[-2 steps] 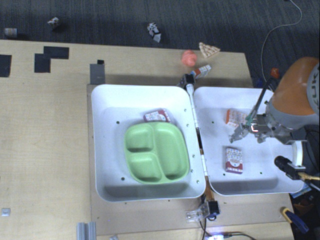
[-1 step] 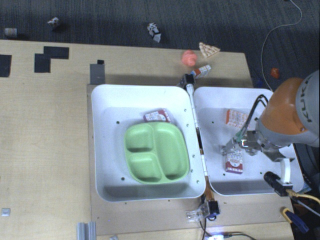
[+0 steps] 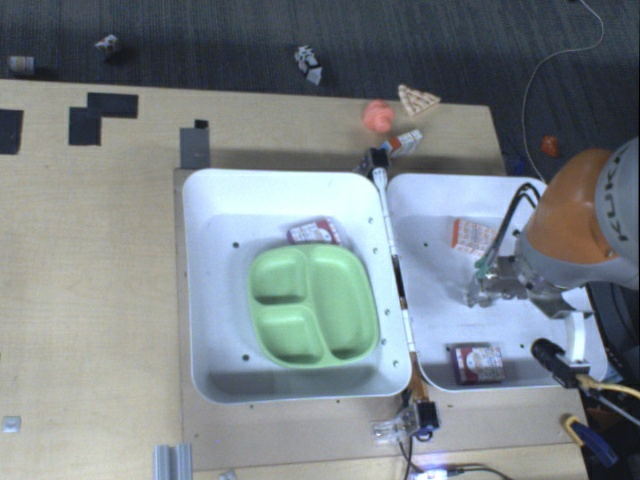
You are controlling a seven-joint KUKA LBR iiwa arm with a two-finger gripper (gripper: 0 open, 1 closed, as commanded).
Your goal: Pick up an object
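The arm (image 3: 585,218) reaches in from the right, and its gripper (image 3: 484,290) sits low in the right bin (image 3: 430,268). I cannot tell its state. A small dark box (image 3: 475,362) lies near it, lower down. A green tray (image 3: 312,304) sits in the left bin (image 3: 215,268).

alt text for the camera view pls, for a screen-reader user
The grey arm's gripper hangs over the right white bin, between a white-and-orange packet and a dark red box. The left white bin holds a green divided tray with a small red-and-white packet behind it.
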